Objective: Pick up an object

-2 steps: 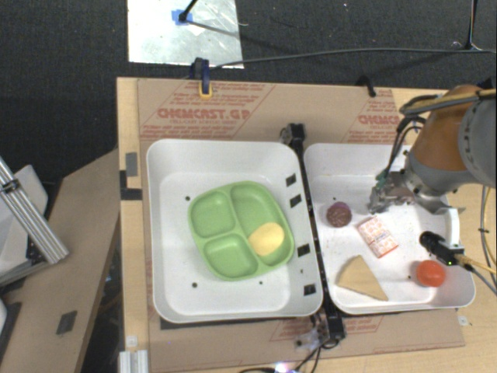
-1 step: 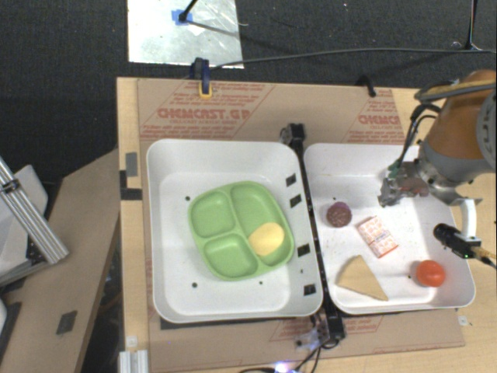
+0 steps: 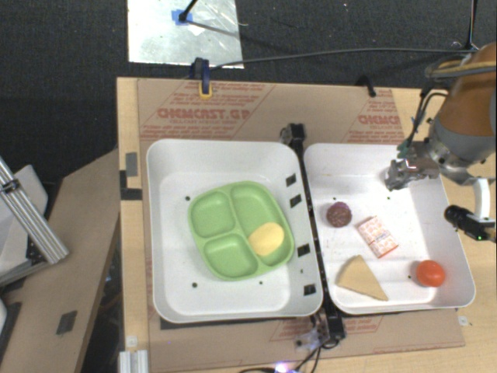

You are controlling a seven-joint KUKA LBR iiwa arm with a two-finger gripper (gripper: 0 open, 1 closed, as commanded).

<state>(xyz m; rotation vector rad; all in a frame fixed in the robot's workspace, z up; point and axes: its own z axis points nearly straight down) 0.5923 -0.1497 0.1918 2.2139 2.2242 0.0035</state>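
The right bin (image 3: 446,208) holds a dark maroon ball (image 3: 338,214), a small red-and-white packet (image 3: 377,236), a tan wedge (image 3: 361,278) and an orange-red ball (image 3: 429,273). My gripper (image 3: 396,176) hangs over the bin's upper right part, above and to the right of the maroon ball, apart from all the objects. Nothing shows between its tips. The arm's orange band (image 3: 470,103) rises toward the right edge.
The left bin (image 3: 167,208) carries a green divided tray (image 3: 225,231) with a yellow lump (image 3: 268,239) in its right compartment. Black clips (image 3: 295,134) line the seam between the bins. A shiny sheet (image 3: 185,22) lies beyond the bench.
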